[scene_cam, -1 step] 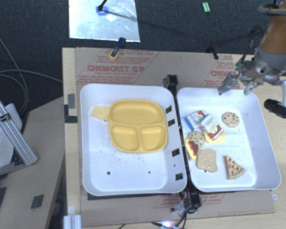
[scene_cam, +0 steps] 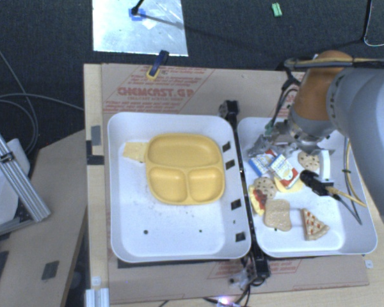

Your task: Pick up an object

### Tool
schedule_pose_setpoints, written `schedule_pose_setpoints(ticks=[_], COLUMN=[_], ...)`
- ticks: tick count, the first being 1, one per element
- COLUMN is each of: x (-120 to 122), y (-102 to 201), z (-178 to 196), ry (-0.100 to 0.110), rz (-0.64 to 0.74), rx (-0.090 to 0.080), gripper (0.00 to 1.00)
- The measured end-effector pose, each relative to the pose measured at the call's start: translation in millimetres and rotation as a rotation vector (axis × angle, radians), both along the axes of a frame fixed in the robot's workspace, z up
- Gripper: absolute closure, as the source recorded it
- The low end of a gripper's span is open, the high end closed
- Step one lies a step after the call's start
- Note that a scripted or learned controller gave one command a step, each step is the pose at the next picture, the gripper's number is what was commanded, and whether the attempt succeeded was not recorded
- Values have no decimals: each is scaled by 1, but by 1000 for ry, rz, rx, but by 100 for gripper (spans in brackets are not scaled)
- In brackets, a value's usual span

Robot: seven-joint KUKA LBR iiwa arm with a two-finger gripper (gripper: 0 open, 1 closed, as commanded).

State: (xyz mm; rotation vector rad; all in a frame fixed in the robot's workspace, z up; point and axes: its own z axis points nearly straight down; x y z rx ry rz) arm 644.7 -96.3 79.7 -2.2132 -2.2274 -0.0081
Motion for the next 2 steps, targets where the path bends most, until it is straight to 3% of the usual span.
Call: schedule_pose_setpoints(ticks=[1, 2], x=[26, 26], y=[15, 14], z=[6, 17], ry=[-3, -4], rz=[1, 1], rx=[-4, -5], gripper=[0, 100])
